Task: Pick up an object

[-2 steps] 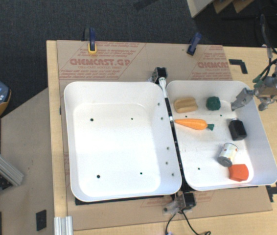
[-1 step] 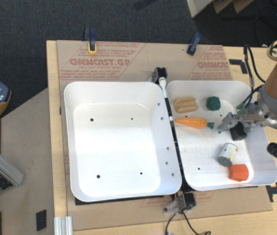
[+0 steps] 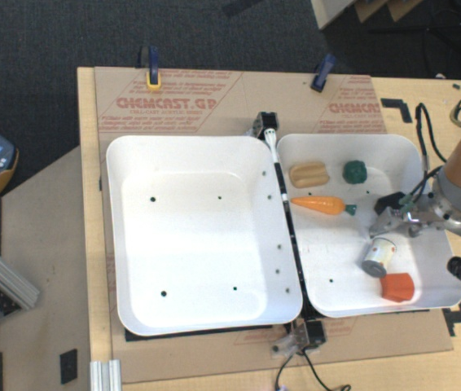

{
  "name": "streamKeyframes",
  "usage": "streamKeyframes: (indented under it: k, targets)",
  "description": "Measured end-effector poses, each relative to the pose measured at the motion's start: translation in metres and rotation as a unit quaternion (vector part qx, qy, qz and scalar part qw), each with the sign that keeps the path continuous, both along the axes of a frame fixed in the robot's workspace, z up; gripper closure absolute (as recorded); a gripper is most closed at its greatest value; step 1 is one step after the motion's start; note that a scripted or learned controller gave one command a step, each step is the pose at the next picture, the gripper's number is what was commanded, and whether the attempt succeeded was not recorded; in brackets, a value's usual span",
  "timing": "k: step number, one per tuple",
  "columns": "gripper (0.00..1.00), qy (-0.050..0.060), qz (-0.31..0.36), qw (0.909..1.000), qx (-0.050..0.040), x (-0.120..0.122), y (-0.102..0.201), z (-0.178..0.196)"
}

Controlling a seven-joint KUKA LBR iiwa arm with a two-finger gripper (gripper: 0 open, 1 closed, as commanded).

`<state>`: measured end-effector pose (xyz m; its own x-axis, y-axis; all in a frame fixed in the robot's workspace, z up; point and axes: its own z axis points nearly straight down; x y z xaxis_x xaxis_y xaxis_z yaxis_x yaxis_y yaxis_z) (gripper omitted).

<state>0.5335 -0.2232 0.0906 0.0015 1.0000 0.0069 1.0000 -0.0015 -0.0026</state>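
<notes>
The right bin (image 3: 334,293) holds a tan bread roll (image 3: 309,174), a green lump (image 3: 354,171), an orange carrot (image 3: 322,206) with a green tip, a grey and white can (image 3: 378,257) lying on its side, and an orange-red block (image 3: 398,287). My gripper (image 3: 392,217) reaches in from the right and hangs over the bin's right half. It is just above and beside the can's upper end, right of the carrot's tip. I see nothing held in it.
The left bin (image 3: 118,218) sits beside the right one on a cardboard-covered bench (image 3: 214,96). Two blue clamps (image 3: 151,62) (image 3: 322,72) grip the bench's far edge. Black cables (image 3: 422,129) run along the right side.
</notes>
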Motion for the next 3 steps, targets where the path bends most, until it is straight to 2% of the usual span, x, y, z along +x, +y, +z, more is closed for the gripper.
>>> streamKeyframes:
  k: [1, 2, 3]
  targets:
    - [0.0, -0.008, 0.003, 0.9999, -0.0061, 0.07, 0.0, 0.084]
    - [0.0, 0.001, 0.002, 1.0, -0.0026, 0.078, 0.013, 0.015]
    - [0.0, -0.005, 0.002, 1.0, -0.0046, 0.112, 0.028, 0.051]
